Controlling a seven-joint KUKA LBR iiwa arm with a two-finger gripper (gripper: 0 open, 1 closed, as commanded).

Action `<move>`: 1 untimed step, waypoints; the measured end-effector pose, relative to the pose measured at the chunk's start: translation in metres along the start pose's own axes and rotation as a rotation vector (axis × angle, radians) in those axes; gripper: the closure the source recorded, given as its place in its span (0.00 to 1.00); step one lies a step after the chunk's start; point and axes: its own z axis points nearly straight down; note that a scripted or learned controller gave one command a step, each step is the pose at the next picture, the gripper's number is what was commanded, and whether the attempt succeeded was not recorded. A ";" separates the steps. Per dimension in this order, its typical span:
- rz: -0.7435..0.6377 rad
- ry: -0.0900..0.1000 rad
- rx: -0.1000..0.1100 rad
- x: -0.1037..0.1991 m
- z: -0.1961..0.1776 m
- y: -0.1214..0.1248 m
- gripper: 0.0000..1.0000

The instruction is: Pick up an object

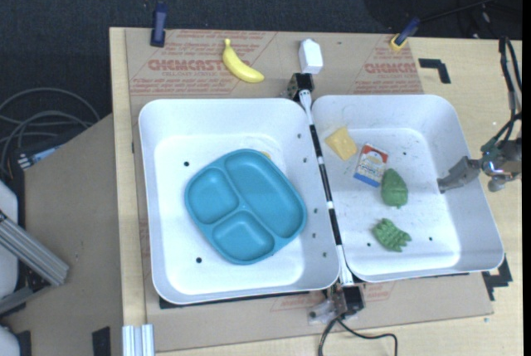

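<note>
In the right bin (440,118) lie a yellow wedge (340,143), a small red, white and blue box (370,165), a rounded green piece (394,187) and a leafy green piece (391,235). The gripper (456,175) reaches in low over this bin's right side. It sits a short way right of the rounded green piece and is apart from it. Nothing shows in its grasp. Most of the arm is cut off by the right edge of the view.
The left bin (166,130) holds a blue divided plate (243,204). A yellow banana (240,65) and a white block (311,55) lie on the bench behind the bins. Cables hang at the far right (510,80).
</note>
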 end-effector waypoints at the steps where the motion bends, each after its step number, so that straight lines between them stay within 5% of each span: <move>1: -0.001 0.002 0.003 0.045 0.087 0.033 0.00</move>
